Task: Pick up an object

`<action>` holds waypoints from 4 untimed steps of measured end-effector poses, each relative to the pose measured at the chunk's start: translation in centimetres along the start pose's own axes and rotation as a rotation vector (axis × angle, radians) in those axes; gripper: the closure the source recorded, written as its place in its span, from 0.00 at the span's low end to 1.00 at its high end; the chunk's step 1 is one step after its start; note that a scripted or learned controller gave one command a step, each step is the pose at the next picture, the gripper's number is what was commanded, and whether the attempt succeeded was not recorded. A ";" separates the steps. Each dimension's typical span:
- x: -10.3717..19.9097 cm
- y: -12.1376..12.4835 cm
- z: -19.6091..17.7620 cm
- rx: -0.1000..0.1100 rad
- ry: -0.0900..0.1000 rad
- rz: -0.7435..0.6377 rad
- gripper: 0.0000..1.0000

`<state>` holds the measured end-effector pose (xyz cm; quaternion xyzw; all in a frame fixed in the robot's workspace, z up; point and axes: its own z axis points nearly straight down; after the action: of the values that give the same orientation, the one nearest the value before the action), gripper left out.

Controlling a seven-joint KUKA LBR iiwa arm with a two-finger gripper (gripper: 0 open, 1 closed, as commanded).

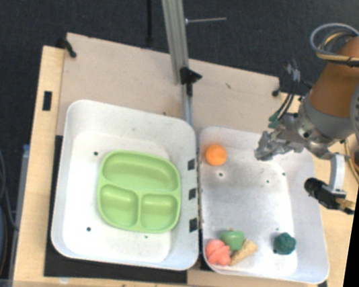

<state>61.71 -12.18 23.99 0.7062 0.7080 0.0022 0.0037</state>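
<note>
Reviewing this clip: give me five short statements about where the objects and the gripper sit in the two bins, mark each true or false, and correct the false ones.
1. The green divided plate lies in the left bin. True.
2. The orange ball sits in the left bin beside the plate. False: it is in the right bin, near its far left corner.
3. The gripper hangs over the far part of the right bin. True.
4. The dark green object is touching the orange ball. False: they lie well apart, the green one near the bin's near right side.
5. The pink object lies near the right bin's near left corner. True.
</note>
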 end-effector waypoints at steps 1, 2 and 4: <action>-0.1 0.1 -0.9 0.006 0.001 -0.003 1.00; 4.6 -0.6 -0.3 0.008 0.002 -0.003 1.00; 14.8 -0.6 -1.9 0.006 0.004 -0.005 1.00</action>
<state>61.08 2.66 25.82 0.7044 0.7098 0.0015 0.0002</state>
